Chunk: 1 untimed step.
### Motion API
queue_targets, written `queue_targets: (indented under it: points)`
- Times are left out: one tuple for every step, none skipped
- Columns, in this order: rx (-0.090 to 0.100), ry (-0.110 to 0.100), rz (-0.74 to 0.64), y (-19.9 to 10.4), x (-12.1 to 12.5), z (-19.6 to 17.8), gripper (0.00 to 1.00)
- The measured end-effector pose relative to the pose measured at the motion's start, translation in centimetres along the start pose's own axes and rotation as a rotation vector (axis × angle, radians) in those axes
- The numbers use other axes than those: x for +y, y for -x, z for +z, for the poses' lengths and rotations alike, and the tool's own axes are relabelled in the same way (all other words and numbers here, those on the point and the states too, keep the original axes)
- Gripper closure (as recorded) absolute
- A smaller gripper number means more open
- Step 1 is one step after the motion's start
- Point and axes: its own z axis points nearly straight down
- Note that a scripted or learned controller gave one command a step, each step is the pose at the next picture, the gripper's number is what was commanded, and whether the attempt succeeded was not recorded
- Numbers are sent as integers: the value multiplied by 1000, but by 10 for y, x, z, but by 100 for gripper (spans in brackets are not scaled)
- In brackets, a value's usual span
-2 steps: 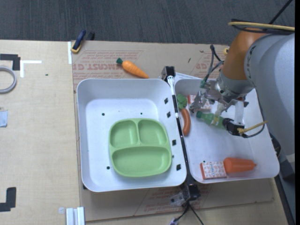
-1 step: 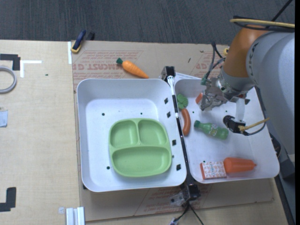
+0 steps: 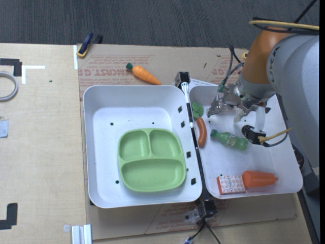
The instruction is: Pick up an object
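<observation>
The green bottle (image 3: 229,140) lies on the floor of the right bin (image 3: 284,184), unlifted, so I count the pick undone. My gripper (image 3: 227,109) hangs just above it, and its grip I cannot tell.

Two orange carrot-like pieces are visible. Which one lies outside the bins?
The small carrot with the green top, lying on the cardboard behind the left bin. The larger orange piece lies inside the right bin.

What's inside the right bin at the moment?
The right bin holds a hot dog, green bottle, small carton, orange piece and something green. The gripper and arm cover the far corner.
</observation>
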Motion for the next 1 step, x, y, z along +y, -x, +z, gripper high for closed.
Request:
queue_targets:
  points:
    - [-6, 15, -755, -50, -64, -90, 0]
